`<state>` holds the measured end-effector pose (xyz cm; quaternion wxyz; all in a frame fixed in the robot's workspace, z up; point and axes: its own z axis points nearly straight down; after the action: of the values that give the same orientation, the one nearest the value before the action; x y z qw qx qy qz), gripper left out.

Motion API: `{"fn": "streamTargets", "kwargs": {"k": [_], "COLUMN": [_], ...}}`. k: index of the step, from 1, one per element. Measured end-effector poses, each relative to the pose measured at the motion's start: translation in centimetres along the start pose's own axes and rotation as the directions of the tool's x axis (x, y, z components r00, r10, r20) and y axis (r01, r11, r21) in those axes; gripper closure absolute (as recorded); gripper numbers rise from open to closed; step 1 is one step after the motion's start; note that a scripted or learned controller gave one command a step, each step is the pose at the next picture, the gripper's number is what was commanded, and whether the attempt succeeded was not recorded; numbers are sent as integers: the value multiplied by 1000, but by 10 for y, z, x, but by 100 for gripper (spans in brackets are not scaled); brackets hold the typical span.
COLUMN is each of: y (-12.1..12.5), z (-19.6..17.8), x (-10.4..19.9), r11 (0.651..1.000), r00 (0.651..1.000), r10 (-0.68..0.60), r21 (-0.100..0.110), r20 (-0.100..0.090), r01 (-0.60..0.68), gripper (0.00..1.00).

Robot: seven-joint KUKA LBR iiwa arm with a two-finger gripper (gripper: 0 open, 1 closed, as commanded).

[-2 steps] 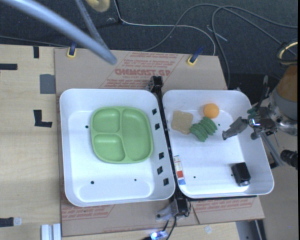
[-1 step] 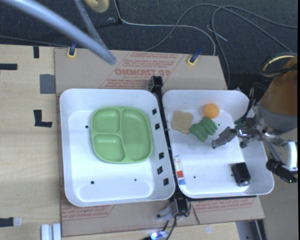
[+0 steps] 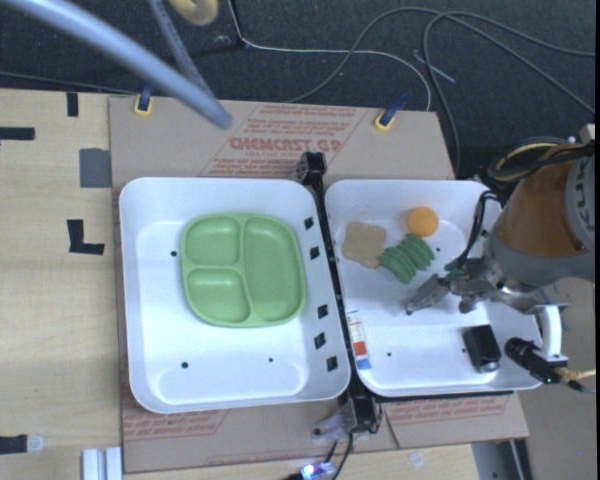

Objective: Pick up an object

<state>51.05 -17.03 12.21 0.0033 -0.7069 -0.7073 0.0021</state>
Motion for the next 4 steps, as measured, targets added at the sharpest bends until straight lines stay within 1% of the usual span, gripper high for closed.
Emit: {"fn": "streamTargets", "kwargs": {"k": [1,2,3,4], "y": [0,1,-2,-2], "z": [39,26,-19,-77], "x": [0,0,-8,-17], "r11": [1000,1000,1000,1000], "r00": [1000,1000,1000,1000], "r10": [0,0,1,1], "r21": [-7,-10,-10,-12], "r20": [4,5,3,4], "r01": [0,0,-1,-1], "gripper": [0,100,100,100]}}
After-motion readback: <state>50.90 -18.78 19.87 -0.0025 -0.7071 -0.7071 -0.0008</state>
